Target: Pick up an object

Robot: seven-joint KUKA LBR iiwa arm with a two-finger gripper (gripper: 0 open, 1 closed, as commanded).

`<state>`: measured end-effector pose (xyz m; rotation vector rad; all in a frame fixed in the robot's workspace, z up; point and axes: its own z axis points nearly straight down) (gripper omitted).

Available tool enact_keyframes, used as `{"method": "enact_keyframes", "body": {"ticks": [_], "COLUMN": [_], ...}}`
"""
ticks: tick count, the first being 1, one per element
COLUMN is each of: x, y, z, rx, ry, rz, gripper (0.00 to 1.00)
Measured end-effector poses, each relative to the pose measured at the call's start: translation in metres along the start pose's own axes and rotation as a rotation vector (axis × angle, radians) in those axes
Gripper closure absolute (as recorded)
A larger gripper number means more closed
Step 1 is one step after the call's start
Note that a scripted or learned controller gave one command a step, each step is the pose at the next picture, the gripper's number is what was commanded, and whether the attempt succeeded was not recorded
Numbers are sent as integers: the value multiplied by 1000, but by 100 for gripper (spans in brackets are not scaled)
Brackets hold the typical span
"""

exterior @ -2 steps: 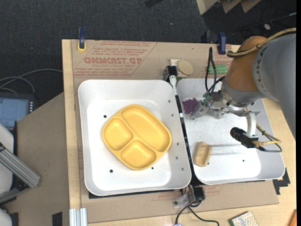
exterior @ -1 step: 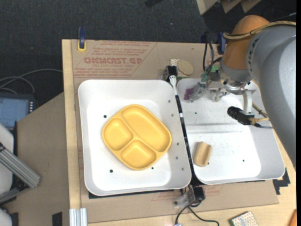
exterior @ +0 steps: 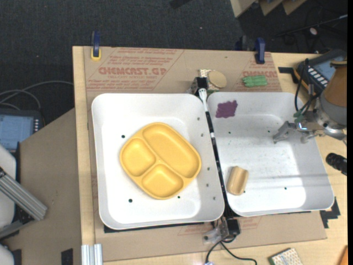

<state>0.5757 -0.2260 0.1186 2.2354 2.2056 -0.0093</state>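
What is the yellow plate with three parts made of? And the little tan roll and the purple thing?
The yellow plate looks like smooth plastic: even colour, soft shine, moulded sections. The tan roll looks matte, perhaps cork, wood or cardboard; hard to tell. The purple thing looks flat, dull and ragged-edged, maybe cloth or felt.

A robotics lab or workshop. A wooden bench (exterior: 83, 148) stands on dark carpet (exterior: 83, 10), topped with a printed cardboard sheet (exterior: 138, 65) held by blue clamps (exterior: 96, 44) at its far edge. Two shallow white bins (exterior: 105, 164) sit side by side on it. A grey robot arm (exterior: 333, 101) reaches in from the right, and loose cables (exterior: 22, 93) trail across the floor at left.
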Motion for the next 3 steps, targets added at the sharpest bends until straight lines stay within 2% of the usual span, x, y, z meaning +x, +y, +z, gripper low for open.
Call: {"method": "enact_keyframes", "body": {"ticks": [1,2,3], "x": [97,114,128], "y": [21,-68,5], "z": [-15,35,33], "rx": [-6,2,-10], "ry": [9,7,4], "rz": [-22,-12,-17], "gripper": [0,0,0]}}
